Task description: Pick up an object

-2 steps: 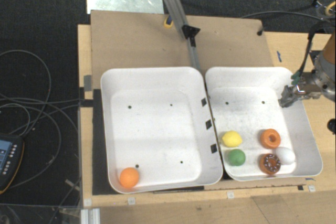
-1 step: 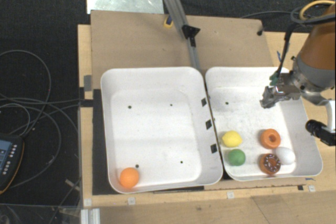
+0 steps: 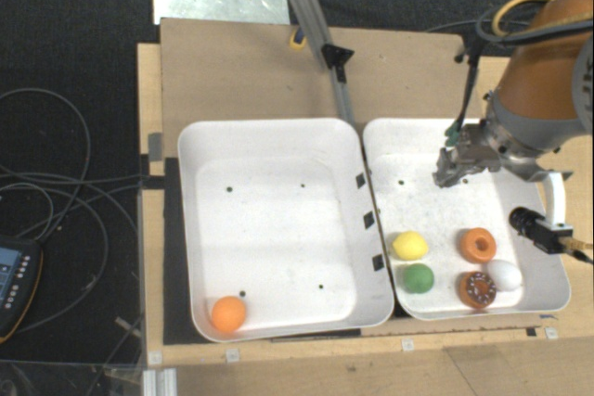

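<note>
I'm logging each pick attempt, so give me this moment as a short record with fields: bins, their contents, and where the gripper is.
left bin: one orange ball, near-left corner
right bin: five items clustered along the near edge
right bin items: yellow ball, green ball, orange ring, white egg-shaped object, brown sprinkled donut
gripper: over the far half of the right bin, apart from the items
gripper load: nothing seen in it
arm: enters from the right
</note>
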`<action>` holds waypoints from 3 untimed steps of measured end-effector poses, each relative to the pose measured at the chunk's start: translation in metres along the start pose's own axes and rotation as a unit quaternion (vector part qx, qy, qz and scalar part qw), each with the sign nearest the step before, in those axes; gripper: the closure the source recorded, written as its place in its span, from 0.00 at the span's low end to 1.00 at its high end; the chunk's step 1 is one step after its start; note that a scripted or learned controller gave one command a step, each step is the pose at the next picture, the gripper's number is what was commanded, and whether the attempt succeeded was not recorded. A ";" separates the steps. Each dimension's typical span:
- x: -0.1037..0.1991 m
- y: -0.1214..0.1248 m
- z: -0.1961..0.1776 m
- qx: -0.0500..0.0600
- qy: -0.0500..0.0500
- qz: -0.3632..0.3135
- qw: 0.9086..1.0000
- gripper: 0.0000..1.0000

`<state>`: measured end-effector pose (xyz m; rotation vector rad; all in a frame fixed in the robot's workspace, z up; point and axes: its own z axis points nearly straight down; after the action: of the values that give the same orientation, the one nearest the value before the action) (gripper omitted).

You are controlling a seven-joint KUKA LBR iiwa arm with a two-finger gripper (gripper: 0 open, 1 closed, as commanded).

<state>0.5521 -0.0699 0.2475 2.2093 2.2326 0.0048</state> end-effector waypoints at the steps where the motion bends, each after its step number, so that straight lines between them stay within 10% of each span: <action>1: 0.047 -0.002 -0.005 0.000 0.000 0.000 1.000 1.00; 3: 0.153 0.004 0.014 0.001 0.001 0.000 1.000 1.00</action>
<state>0.5545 0.0830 0.2335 2.2104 2.2347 0.0036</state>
